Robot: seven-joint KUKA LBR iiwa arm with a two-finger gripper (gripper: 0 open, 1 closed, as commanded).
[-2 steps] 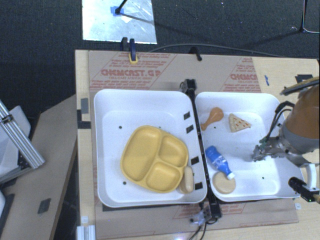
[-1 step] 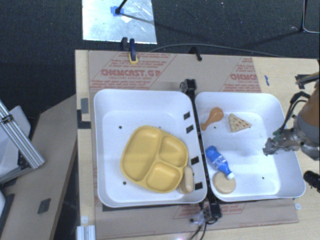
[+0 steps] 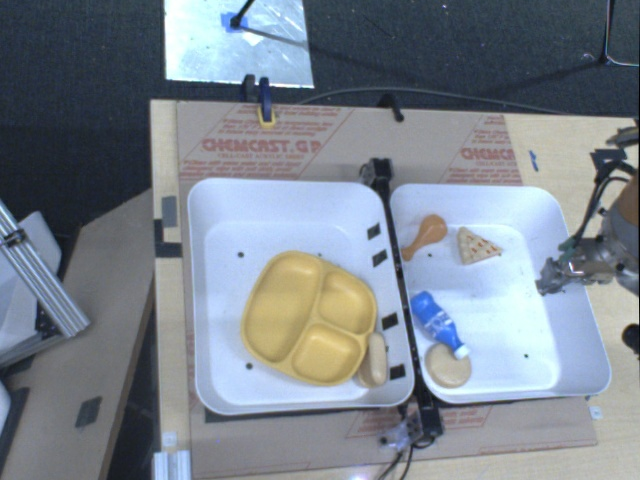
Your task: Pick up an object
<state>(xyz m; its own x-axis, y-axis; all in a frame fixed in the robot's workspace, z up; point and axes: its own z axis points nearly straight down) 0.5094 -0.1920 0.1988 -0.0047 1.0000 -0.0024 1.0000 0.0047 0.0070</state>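
Claw [image 3: 553, 276], grip state unclear, hovers at right bin's [image 3: 585, 338] edge; blue white-capped bottle [image 3: 437, 323] lies inside.

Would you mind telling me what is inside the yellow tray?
The yellow tray in the left bin shows three bare compartments. A tan bread roll lies against its outer edge, hiding the rim there.

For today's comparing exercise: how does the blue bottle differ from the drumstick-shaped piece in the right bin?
The blue bottle is blue with a white cap; the drumstick-shaped piece is orange-brown. The bottle lies at the bin's near side, its cap by a round tan disc; the drumstick lies at the far side, apart from the others. Both lie flat in the right bin.
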